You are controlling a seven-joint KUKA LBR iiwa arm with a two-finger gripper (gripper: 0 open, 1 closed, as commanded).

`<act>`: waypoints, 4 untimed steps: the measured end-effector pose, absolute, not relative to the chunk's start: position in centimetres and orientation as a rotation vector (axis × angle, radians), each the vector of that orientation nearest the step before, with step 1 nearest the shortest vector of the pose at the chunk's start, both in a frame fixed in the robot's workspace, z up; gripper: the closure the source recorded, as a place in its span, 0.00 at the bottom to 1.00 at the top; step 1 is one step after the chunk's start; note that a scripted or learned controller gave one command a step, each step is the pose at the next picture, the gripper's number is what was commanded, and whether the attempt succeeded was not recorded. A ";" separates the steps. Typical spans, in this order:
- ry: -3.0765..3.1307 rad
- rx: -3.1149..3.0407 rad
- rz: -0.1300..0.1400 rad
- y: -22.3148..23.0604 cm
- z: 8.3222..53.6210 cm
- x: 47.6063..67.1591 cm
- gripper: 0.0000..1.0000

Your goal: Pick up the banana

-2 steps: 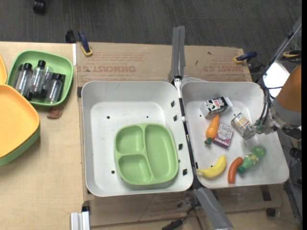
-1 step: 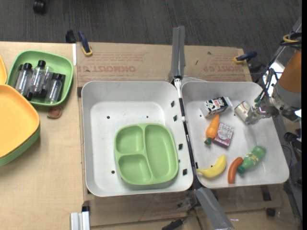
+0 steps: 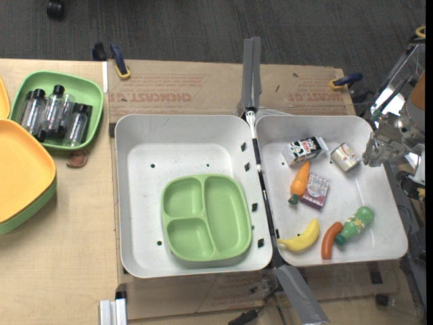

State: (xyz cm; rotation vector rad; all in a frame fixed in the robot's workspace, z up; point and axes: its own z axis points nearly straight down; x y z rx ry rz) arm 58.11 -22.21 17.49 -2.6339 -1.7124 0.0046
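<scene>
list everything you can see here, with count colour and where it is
white bins: 2, white, side by side on the bench
divided tray: 1, green, in the left bin
banana: 1, yellow, near front edge of the right bin
carrot: 1, orange with green top, middle of the right bin
pink packet: 1, pink, right beside the carrot
black-and-white carton: 1, back of the right bin
small white container: 1, white, back right of the right bin
green bottle: 1, green, front right of the right bin
red-orange sausage shape: 1, next to the green bottle
green dish of small bottles: 1, far left of the bench
orange plates: a stack, left edge
hand: 1, grey, over the right bin's right edge
</scene>
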 end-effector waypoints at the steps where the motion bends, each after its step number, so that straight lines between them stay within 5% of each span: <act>1: -2.109 -2.327 0.004 -20.8 15.8 59.6 1.00; 2: -2.594 -1.772 0.000 -21.2 9.4 57.1 1.00; 3: -2.385 -2.045 0.003 -22.3 10.6 61.7 1.00; 4: -1.355 -2.834 0.004 -22.2 13.0 63.5 1.00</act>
